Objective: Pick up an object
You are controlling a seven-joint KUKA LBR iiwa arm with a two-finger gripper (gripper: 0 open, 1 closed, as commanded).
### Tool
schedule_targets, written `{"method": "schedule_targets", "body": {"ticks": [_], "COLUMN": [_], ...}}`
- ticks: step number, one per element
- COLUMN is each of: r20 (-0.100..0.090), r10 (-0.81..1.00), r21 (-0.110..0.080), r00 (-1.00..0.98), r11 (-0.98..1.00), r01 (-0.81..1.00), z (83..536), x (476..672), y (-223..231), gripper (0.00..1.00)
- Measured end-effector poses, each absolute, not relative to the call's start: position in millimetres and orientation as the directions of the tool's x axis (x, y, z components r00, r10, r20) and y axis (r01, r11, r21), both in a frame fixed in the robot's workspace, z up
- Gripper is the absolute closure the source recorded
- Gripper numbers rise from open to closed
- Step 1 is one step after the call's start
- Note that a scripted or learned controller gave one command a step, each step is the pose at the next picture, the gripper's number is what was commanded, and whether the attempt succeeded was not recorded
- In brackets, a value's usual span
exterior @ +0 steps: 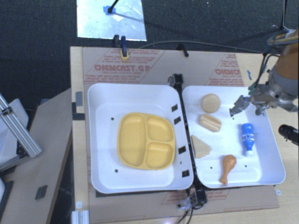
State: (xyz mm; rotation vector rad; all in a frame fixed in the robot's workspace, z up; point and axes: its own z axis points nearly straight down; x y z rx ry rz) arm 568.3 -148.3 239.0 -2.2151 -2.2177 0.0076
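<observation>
Two white bins sit side by side: the left bin (100,125) holds a yellow divided plate (145,140); the end effector (247,104) hovers over the right bin (268,164), near a blue bottle (247,137).

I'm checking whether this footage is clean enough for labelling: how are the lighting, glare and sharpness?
In the camera view, light is even and soft; the two white bins look bright but keep their edges. The shiny sheet beyond the bench shows patchy glare. The yellow tray, blue bottle and drumstick are fairly sharp with faint shadows; the gripper looks slightly soft.
</observation>
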Motion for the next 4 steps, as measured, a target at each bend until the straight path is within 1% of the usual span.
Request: {"method": "schedule_targets", "body": {"ticks": [1,2,3,4], "r20": [0.000,0.000,0.000,0.000], "r10": [1.000,1.000,1.000,1.000], "r21": [0.001,-0.001,-0.001,-0.002], "r00": [-0.004,-0.002,-0.002,-0.001], "r11": [0.004,0.002,0.002,0.001], "r01": [1.000,1.000,1.000,1.000], "z": [244,200,157,110], "x": [570.5,573.6,577.2,575.8], "y": [-148,-154,-151,-160], "gripper": [0.00,0.00,0.00,0.00]}}
